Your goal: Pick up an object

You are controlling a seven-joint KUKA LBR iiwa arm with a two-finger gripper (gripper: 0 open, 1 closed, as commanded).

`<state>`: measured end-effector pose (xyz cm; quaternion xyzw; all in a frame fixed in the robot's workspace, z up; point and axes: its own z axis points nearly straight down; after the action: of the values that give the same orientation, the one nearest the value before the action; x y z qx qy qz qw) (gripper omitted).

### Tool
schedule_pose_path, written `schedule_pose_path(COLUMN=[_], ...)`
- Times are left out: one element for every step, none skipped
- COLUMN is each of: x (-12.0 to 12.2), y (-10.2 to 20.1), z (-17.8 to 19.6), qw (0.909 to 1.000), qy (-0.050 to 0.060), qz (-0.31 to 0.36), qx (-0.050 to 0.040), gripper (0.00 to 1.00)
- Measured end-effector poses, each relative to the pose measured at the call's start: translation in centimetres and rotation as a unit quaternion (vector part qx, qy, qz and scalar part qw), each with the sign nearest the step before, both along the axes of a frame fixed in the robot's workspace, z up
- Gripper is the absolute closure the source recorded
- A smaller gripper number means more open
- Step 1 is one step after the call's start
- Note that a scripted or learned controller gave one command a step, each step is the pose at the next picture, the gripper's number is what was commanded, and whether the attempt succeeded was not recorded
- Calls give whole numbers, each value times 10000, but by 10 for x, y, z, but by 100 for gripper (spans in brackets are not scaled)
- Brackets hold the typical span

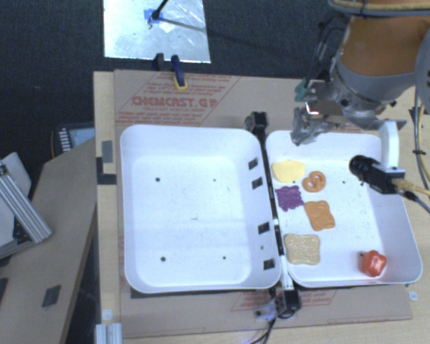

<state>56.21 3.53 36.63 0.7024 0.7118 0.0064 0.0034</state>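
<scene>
Objects for picking: six small items are held in the right shallow white plastic bin (398,224), all on its floor. A flat pale-yellow rounded piece (288,170) is placed nearest the far left corner. A small brown pretzel-shaped piece (314,181) is set just beside it, to its right. A flat purple ragged-edged piece (289,198) is lodged below the yellow one, close to the central divider. A flat orange toast-shaped slice (319,215) is laid just to the right of the purple piece. A flat beige bread-shaped slice (302,249) is found near the front left corner. A small red rounded object (373,263) is kept well apart, near the front right corner.

The left shallow white plastic bin (190,206) is positioned alongside, touching the right bin at the divider.

The grey two-finger gripper (304,135) is poised over the far left edge of the right bin, above the yellow piece. Nothing is seen between its tips; whether they are parted or closed cannot be told.
</scene>
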Motion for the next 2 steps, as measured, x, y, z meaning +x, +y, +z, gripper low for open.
schedule_pose_path(x=[-62,-76], y=[30,90], z=[13,127], qw=[10000,10000], qy=[54,-3], qz=[-23,-9], qx=[-7,10], gripper=[100,100])
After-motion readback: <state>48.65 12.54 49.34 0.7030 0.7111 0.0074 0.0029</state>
